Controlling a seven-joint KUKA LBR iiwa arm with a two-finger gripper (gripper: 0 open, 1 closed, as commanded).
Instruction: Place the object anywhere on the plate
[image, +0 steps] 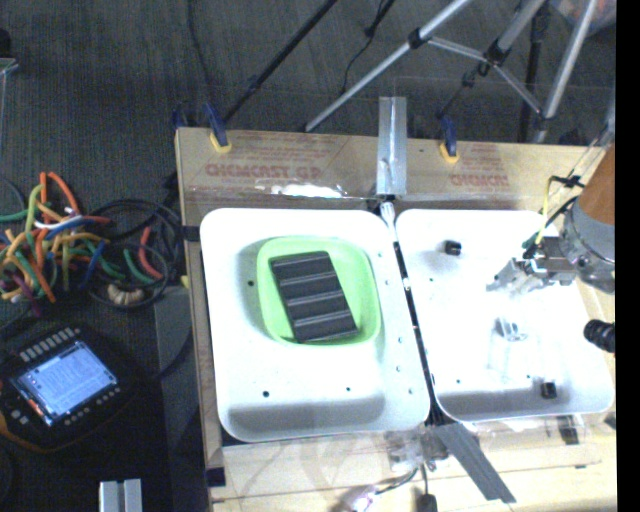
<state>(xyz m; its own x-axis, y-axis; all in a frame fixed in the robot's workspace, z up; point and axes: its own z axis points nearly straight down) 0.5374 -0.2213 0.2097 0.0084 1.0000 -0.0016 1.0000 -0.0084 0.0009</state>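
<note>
1. Looking down on the bench, two shallow white bins sit side by side: the left bin (230, 400) and the right bin (470, 400).
2. Over in the left bin rests a light green square plate (270, 262), and lying flat on it is a dark grey ribbed rectangular block (314, 296), tilted a little against the plate's edges.
3. That block sits wholly within the plate's rim, roughly at its middle.
4. Across in the right bin, the grey arm reaches in from the right, its two-finger gripper (510, 280) low near the bin's upper right part.
5. The fingertips are too blurred to judge their gap, and nothing can be made out between them.
6. A small black piece (452, 246) lies near the right bin's upper left, and another small dark piece (547, 389) sits near its lower right corner.
7. Off the bench to the left lie a tangle of coloured cables (60, 240) and a handheld control pendant with a lit screen (60, 385).
</note>
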